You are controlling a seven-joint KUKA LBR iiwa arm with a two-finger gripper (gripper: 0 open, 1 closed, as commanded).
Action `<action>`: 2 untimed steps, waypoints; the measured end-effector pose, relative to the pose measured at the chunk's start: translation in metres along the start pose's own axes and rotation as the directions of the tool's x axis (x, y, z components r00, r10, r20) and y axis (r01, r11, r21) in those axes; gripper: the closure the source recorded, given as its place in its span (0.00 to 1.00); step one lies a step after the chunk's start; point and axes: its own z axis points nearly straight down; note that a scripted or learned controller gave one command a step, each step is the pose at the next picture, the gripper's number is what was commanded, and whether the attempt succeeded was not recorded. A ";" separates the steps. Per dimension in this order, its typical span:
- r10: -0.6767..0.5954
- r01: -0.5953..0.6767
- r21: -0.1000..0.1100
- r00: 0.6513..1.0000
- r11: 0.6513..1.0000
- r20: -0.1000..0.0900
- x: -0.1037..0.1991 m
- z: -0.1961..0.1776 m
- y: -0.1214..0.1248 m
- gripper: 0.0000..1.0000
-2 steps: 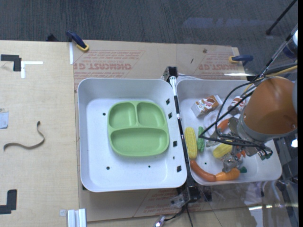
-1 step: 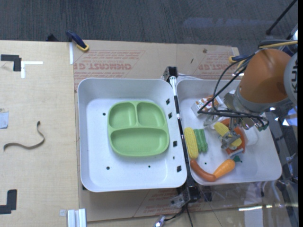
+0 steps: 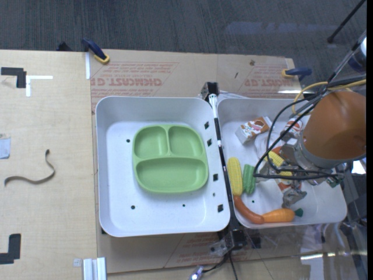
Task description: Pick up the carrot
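The carrot, orange with a small green top at its right end, lies flat along the front wall of the right bin. My gripper hangs just above the carrot's right half, under the grey wrist and the orange band. The arm and its cables cover the right part of that bin. Nothing is lifted; the carrot rests on the bin floor.
A red-orange curved piece touches the carrot's left end. A corn cob and a green vegetable lie left of the gripper. A small carton sits at the back. The left bin holds a green divided plate.
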 end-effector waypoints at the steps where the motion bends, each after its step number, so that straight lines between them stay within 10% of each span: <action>1: -0.120 0.120 -0.006 0.993 0.993 -0.002 -0.024 0.002 -0.076 0.00; 2: -0.355 0.355 -0.010 0.935 0.935 -0.002 0.007 -0.090 -0.002 0.00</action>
